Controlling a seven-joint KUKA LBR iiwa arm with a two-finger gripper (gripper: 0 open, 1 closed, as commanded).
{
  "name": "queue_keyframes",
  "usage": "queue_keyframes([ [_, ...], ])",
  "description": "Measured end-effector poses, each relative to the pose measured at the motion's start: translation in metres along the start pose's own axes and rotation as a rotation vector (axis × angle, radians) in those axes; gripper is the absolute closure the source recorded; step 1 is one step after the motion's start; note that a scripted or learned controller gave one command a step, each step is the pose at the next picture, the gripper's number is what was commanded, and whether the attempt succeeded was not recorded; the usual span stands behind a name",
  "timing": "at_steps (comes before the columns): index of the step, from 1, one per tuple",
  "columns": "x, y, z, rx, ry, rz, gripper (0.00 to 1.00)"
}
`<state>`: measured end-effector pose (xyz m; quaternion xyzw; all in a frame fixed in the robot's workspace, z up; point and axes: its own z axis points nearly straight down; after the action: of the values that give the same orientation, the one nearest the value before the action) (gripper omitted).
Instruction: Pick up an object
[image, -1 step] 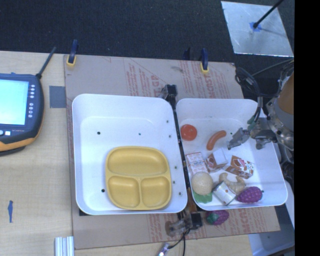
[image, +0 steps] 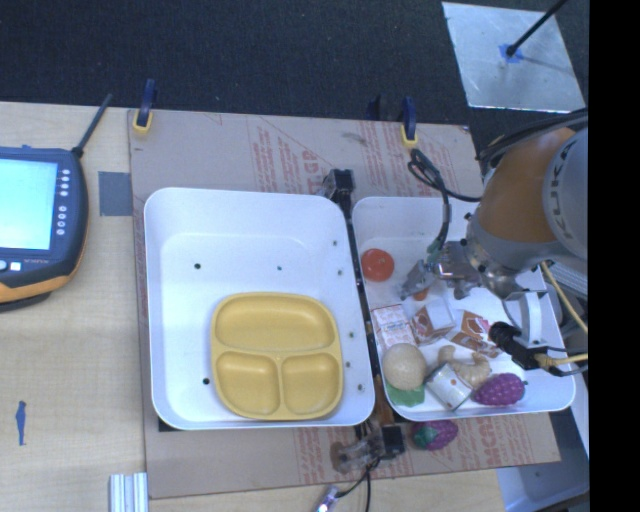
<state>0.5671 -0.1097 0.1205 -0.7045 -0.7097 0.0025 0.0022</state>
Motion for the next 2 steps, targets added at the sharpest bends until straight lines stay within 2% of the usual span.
queue_keyframes([
  [1, -0.007, -0.041, 0.025, -0.015, -0.001, 0.002, 0.00],
  [2, 0.005, 0.027, 0.024, -0.013, -0.003, 0.003, 0.00],
])
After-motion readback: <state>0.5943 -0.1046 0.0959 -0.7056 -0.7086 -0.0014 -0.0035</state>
